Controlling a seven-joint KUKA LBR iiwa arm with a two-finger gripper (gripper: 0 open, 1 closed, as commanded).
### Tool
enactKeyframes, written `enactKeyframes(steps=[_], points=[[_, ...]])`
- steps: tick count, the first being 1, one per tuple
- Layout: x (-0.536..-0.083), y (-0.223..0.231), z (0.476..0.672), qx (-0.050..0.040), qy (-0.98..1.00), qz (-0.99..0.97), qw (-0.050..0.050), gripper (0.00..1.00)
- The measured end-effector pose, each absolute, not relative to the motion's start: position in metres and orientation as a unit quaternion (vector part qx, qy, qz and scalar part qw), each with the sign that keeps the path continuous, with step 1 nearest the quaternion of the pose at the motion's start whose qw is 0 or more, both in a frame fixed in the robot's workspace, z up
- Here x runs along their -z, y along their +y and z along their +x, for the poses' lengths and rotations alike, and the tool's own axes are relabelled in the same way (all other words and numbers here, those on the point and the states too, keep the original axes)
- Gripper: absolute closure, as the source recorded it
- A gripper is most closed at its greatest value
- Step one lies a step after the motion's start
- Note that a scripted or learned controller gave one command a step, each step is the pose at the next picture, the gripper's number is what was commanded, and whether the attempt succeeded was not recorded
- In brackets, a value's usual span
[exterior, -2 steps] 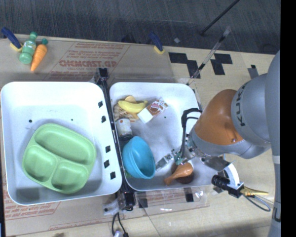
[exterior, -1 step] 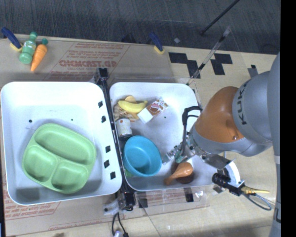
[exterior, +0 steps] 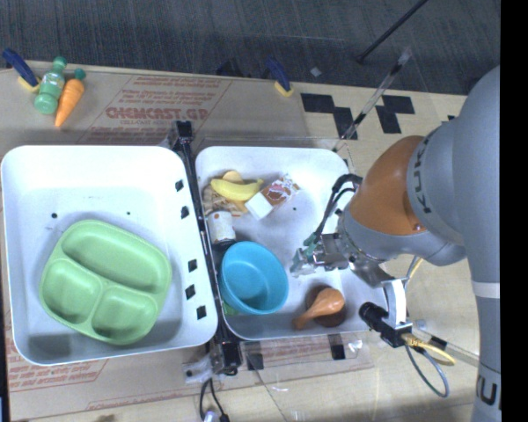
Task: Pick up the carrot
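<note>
An orange carrot (exterior: 68, 99) with a green top lies on the cardboard bench surface at the far left, behind the left bin (exterior: 18, 170) and outside both bins. A green toy bottle (exterior: 48, 89) sits right beside it. My gripper (exterior: 311, 256) is far from the carrot, low inside the right bin (exterior: 321, 161), just right of the blue bowl (exterior: 253, 276) and above a brown pear-shaped item (exterior: 321, 305). The wrist's bulk hides how the gripper stands, and nothing is visibly held.
The right bin also holds a banana (exterior: 233, 188), a red-and-white packet (exterior: 282, 191), a white block (exterior: 257, 207) and a small can (exterior: 220, 227). A green divided plate (exterior: 106, 280) lies in the left bin. Blue clamps (exterior: 19, 69) stand at the bench's far edge.
</note>
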State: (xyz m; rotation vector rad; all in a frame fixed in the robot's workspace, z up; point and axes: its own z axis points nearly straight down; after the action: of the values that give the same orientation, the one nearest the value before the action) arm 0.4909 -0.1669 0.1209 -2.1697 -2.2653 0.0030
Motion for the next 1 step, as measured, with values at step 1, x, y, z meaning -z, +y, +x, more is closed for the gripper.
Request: enactKeyframes(steps=[1], points=[[-0.1209,-0.1674,0.4908,-0.0011,-0.722,-0.691,0.002,0.00]])
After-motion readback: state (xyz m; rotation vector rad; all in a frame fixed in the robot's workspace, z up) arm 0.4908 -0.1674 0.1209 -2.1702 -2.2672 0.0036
